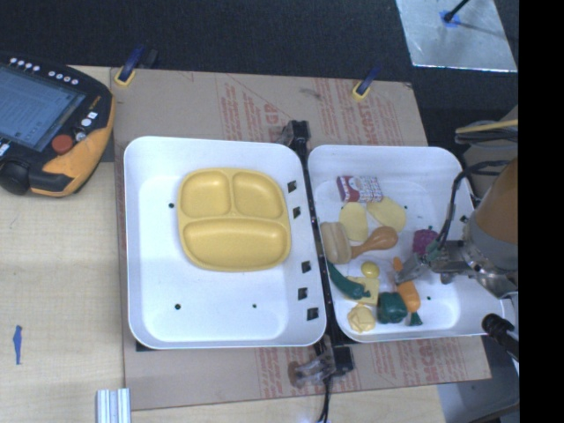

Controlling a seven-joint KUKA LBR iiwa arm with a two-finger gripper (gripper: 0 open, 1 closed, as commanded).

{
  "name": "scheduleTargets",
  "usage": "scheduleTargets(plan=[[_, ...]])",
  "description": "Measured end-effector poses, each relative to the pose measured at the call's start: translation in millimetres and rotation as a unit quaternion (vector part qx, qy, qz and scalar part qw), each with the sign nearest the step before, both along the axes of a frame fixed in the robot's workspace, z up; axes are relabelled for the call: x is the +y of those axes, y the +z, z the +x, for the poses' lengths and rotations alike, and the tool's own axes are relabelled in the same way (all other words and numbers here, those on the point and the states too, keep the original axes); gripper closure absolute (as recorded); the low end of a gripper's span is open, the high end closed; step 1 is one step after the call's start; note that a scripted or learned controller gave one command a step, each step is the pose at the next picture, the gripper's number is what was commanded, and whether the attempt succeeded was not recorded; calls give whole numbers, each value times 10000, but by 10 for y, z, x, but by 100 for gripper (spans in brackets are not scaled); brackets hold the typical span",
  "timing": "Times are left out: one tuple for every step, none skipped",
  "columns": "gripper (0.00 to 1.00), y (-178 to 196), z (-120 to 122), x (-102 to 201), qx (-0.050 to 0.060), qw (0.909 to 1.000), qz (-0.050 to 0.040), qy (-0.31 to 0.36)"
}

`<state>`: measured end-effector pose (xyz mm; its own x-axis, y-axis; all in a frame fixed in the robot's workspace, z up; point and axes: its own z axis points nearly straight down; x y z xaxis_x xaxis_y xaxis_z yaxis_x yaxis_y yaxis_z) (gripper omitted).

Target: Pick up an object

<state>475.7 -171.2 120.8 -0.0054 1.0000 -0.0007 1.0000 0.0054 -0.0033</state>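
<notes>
1. Jaws are down low in the right bin, near its right side, poking into the toy food pile. Honestly I cannot tell how they're set, that end of the arm is too small and dark against the clutter.

2. Nothing looks lifted to me. Every item appears to be lying on the bin floor, so I'd call the pick not done yet, maybe right at the approach/grasp stage.

3. Closest candidates: an orange piece touching or just under the jaws, a dark green chunk just below that, and a purple bit just above the jaws.

4. Further off to their left: a tan drumstick-looking thing, a beige roll, a couple of pale yellow pieces, a green pepper-ish strip and a yellow lump. A red and white packet sits up at the far-left corner from the jaws.

5. Well away to the left, the other bin holds a yellow divided plate, untouched as far as I can see.

6. What's left: actually close on something, then raise it clear of the pile. With stuff packed this tight, grabbing two things or nudging one away seems like the risk.
</notes>
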Motion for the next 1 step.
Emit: scheduleTargets(plan=[[0,-299,577,80,-22,10000,-2,17]])
